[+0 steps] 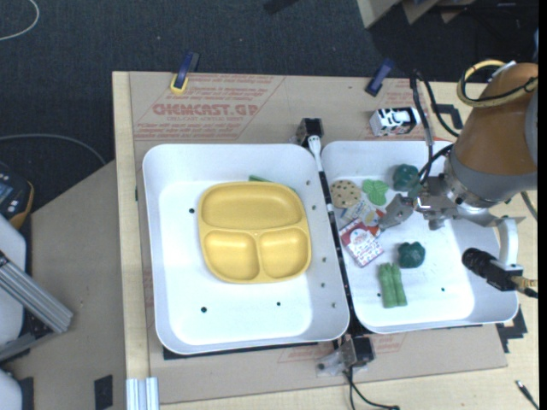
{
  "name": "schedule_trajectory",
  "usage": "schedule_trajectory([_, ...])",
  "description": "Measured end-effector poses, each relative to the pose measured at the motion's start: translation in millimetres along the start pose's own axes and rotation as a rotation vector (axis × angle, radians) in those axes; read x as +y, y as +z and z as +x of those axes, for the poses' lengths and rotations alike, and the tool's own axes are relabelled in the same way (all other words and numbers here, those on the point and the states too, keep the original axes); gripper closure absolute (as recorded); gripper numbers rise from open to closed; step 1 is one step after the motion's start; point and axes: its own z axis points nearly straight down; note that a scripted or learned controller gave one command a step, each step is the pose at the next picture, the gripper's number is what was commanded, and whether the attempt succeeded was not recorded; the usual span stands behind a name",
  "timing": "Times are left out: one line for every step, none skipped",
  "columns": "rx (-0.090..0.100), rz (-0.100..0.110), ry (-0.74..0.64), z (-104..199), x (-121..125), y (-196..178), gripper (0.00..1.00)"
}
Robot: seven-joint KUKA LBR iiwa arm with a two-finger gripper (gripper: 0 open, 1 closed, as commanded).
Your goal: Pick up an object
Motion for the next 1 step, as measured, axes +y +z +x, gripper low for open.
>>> schedule_trajectory([-0.001,-0.001,0.001,-8.6,-0.6,48.1,0.00])
